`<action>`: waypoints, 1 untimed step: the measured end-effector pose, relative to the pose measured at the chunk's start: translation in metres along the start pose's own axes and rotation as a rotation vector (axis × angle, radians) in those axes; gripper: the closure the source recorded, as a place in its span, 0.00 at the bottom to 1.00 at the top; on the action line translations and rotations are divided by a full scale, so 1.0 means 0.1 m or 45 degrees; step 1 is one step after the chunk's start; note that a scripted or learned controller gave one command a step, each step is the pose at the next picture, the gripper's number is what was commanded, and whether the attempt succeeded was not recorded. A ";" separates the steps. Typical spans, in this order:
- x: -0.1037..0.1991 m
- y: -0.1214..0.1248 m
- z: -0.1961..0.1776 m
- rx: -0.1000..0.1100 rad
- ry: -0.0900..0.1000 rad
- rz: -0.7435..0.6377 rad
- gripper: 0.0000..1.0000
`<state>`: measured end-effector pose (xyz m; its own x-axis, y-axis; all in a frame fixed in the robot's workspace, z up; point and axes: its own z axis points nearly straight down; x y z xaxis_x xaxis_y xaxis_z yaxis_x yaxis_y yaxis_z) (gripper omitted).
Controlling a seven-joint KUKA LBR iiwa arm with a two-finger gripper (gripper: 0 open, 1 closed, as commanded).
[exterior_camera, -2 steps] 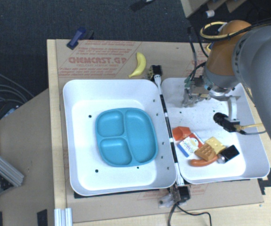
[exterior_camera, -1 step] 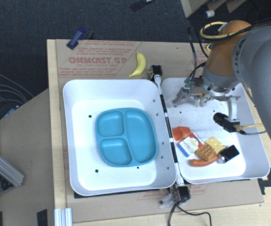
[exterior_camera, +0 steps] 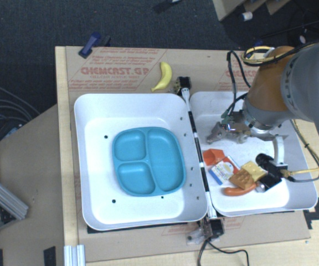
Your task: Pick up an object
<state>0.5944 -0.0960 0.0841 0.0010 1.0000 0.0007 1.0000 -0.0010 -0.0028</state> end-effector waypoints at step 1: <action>0.00 0.01 -0.10 -0.003 0.000 0.000 1.00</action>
